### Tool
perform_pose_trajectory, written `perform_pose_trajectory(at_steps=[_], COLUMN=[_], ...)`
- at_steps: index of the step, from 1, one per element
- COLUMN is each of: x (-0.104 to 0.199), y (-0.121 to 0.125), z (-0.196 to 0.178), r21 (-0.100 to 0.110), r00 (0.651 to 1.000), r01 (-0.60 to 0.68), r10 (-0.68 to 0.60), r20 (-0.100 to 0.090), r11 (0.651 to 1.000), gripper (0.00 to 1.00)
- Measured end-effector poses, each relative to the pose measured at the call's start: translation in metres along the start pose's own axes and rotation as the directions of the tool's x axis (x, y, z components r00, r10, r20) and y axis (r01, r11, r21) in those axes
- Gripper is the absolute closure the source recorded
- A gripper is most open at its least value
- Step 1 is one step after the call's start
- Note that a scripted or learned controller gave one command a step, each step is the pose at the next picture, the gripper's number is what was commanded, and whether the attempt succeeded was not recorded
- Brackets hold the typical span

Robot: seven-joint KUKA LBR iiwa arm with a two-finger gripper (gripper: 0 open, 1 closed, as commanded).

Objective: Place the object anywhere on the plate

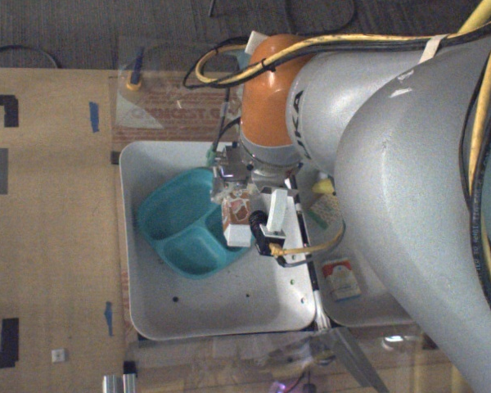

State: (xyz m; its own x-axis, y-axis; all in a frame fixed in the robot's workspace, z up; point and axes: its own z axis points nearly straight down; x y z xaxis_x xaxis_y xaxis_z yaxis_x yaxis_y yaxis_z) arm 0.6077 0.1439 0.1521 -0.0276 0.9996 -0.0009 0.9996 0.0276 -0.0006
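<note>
Our gripper hangs over the right side of the teal plate in the white bin, and we cannot tell its state

The brown bench bears 2 white bins side by side and blue tape marks.

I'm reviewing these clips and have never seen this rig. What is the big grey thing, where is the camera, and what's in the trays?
The camera looks down at a slant on a bench. The big grey shape with the orange band is a robot arm reaching in from the right; its gripper hangs over the left shallow white bin. In that bin lies a teal two-compartment plastic plate. A small brown-and-white carton sits at the gripper, over the plate's right edge; whether it is actually gripped is unclear. The right bin holds a small red-and-white packet.
</note>
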Motion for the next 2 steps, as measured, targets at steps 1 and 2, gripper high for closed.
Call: perform_pose_trajectory(at_steps=[1,2], x=[0.001,0.02], y=[0.0,-0.003], z=[-0.001,0.001], r21=[0.0,0.001], r00=[1.0,0.96], r01=[0.001,0.282], r10=[-0.001,-0.282], r20=[0.0,-0.001], r11=[1.0,0.96], gripper=[0.0,0.0])
